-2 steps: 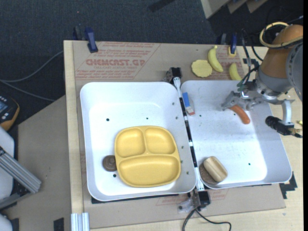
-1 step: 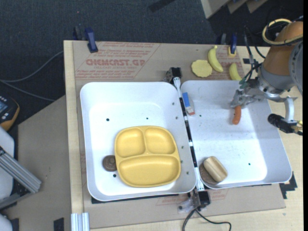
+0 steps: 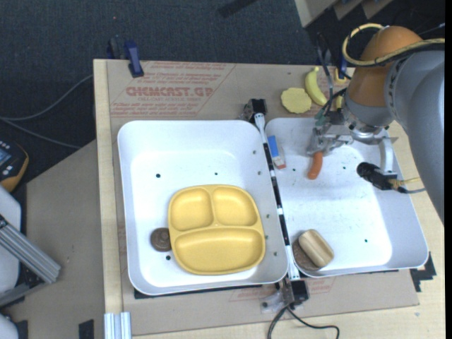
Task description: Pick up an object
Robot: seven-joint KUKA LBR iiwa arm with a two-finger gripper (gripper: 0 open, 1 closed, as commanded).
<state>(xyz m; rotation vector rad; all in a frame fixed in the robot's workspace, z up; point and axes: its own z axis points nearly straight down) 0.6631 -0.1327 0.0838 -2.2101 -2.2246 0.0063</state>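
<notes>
- Orange hot dog (image 3: 315,165) lies in right bin (image 3: 353,221), upper part, just below gripper (image 3: 326,141).
- Gripper hangs over it; can't tell its state.
- Yellow divided plate (image 3: 214,228) w/ brown cookie (image 3: 161,239) beside it in left bin (image 3: 141,189).

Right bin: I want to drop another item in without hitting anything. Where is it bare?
The right bin is bare across its middle and near right floor, between the orange sausage and the bread roll. It is crowded at the far end, where the hand hangs over the sausage.
</notes>
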